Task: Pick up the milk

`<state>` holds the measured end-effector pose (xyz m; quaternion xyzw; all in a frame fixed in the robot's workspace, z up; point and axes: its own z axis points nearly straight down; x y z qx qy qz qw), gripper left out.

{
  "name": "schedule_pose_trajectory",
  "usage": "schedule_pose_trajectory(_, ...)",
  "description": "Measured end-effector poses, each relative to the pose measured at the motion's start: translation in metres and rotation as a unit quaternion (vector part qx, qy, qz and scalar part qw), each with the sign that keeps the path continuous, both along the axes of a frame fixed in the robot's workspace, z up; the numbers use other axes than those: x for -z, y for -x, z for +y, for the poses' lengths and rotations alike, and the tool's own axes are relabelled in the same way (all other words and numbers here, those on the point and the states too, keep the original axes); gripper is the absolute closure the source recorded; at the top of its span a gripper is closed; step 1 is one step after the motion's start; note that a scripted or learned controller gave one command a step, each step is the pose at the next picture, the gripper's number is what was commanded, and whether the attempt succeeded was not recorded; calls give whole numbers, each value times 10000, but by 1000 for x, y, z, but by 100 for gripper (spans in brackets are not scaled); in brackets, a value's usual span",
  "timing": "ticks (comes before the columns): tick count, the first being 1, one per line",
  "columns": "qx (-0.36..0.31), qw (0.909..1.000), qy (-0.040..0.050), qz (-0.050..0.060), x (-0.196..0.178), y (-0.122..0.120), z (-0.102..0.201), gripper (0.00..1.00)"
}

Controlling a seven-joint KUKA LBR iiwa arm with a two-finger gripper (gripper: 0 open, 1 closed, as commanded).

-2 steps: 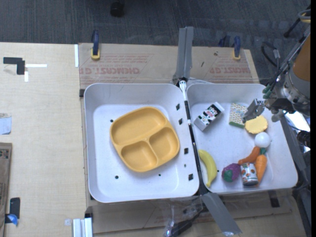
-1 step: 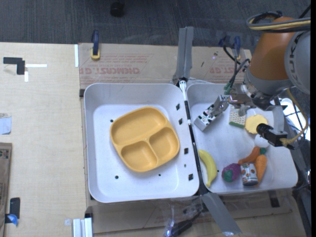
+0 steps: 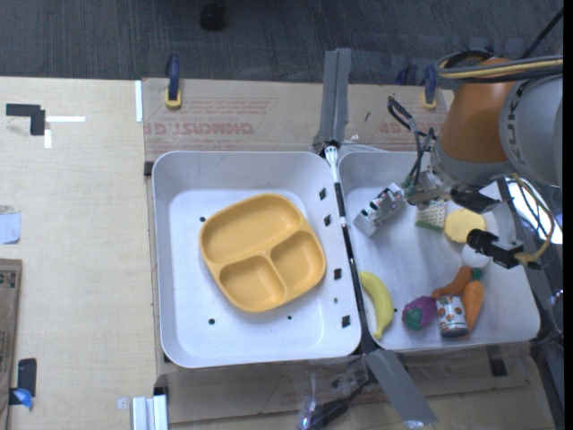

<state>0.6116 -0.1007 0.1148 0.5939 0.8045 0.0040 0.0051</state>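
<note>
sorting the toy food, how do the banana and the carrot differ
The banana is yellow; the carrot is orange with a green tip. The banana lies against the right bin's left wall; the carrot lies near its front right, among other toys. The banana is curved; the carrot is straight and tapered. Both lie flat in the same bin.

You've got two shallow white bins, one yellow divided plastic plate, one yellow banana, one orange carrot.
</note>
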Motion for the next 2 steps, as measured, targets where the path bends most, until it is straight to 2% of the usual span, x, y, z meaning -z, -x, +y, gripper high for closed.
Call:
schedule_pose_trajectory(1,-188,9998,-2,-35,9,-55,3,0)
schedule_pose_trajectory(2,-174,9997,75,-160,-8,-61,-4,100)
